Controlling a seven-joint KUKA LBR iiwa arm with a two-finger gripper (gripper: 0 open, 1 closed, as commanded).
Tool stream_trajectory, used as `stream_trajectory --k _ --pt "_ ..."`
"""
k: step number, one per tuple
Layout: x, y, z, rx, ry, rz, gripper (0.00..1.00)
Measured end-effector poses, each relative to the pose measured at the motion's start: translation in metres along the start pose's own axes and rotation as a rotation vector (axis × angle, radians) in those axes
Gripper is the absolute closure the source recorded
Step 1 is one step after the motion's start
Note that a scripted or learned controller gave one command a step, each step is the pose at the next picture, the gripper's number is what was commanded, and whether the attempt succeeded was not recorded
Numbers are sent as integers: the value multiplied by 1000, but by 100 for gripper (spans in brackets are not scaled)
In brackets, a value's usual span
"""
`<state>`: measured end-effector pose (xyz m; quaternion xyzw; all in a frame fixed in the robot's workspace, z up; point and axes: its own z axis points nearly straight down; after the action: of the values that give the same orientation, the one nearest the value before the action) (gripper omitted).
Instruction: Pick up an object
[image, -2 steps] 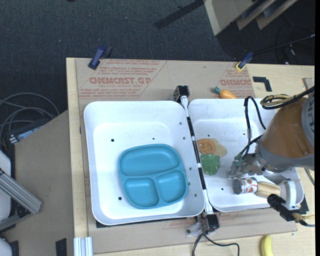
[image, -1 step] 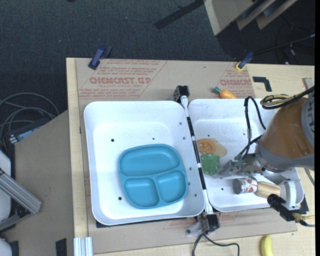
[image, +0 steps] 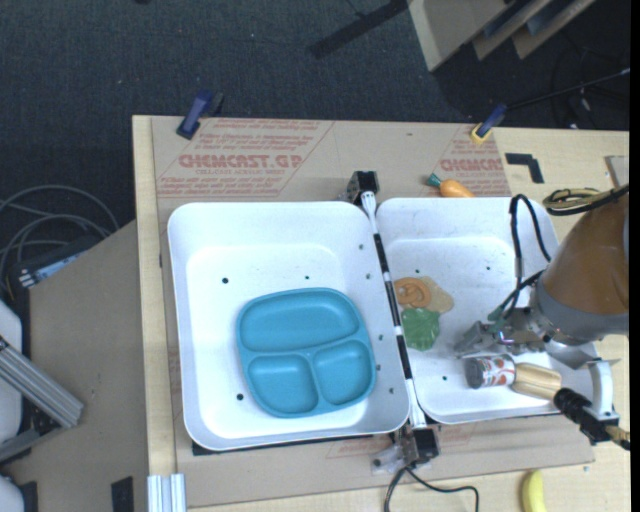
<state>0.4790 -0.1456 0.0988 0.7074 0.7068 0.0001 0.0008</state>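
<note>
My gripper (image: 487, 342) hangs low in the right bin (image: 470, 225), near its front right part, with the grey and orange arm behind it. Just below the gripper lies a small bottle (image: 510, 377) with a red and white label and a tan cap, on its side. A green object (image: 420, 328) and a tan, cookie-like piece (image: 420, 293) lie to the gripper's left, close to the divider. Nothing shows between the fingers.
A blue three-part plate (image: 303, 350) lies in the left bin (image: 200, 250). A small orange carrot-like toy (image: 452, 187) rests on the bench behind the right bin. A yellow object (image: 531, 491) sits at the bench's front right edge. Clips hold the bins together.
</note>
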Motion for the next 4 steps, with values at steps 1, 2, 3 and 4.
stream_trajectory --k 1,2,3,4 --pt "26 0 15 3 3 -1 0" --pt "-41 97 -35 -1 -1 -1 0" --pt "-71 62 15 4 7 -3 0" --pt "-75 14 14 4 9 -4 0"
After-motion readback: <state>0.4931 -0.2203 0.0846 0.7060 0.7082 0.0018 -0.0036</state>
